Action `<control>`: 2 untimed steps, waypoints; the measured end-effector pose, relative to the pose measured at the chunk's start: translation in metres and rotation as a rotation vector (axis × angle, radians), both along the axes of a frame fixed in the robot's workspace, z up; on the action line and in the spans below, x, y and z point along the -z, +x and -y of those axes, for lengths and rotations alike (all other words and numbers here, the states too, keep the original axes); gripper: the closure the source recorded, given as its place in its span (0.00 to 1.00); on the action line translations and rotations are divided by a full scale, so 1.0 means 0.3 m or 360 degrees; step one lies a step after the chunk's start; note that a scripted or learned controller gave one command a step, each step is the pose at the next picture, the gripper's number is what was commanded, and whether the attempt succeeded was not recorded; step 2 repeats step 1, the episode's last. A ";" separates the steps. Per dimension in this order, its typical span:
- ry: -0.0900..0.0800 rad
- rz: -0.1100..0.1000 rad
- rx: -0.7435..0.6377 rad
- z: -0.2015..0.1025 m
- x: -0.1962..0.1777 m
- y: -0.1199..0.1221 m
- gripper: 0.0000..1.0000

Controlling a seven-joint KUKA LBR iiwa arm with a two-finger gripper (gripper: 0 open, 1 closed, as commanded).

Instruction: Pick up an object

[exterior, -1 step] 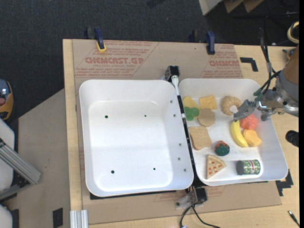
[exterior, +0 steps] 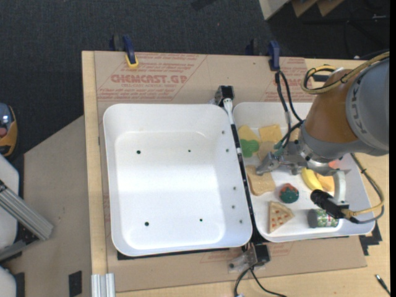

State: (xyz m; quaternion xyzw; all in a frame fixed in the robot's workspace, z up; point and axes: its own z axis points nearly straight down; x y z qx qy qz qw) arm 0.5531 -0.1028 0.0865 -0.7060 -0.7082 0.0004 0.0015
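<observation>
The right bin [exterior: 362, 228] holds several small objects. Two yellow pieces [exterior: 270, 133] and a green piece [exterior: 249, 147] lie at its far left. A tan toast slice [exterior: 263, 183], a pizza slice [exterior: 279, 215] and a round green-and-red object [exterior: 288, 194] lie nearer the front. A banana [exterior: 314, 180] and a small can [exterior: 325, 219] sit to the right. My gripper [exterior: 271, 163] hangs low over the bin's left-middle, just above the toast slice and right of the green piece. The arm's orange band covers what lies behind it.
The left bin [exterior: 117, 166] stands beside the right one, their walls meeting at a central ridge [exterior: 238, 166]. Both rest on a brown board [exterior: 154, 76] held by blue clamps [exterior: 129, 48] at the back. Black cables [exterior: 283, 91] run across the right bin's far edge.
</observation>
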 end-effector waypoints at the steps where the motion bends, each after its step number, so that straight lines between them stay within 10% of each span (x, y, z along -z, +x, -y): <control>1: -0.0008 0.0023 -0.0001 -0.014 -0.009 0.276 0.00; 2: -0.0008 0.0023 -0.0001 -0.014 -0.009 0.276 0.00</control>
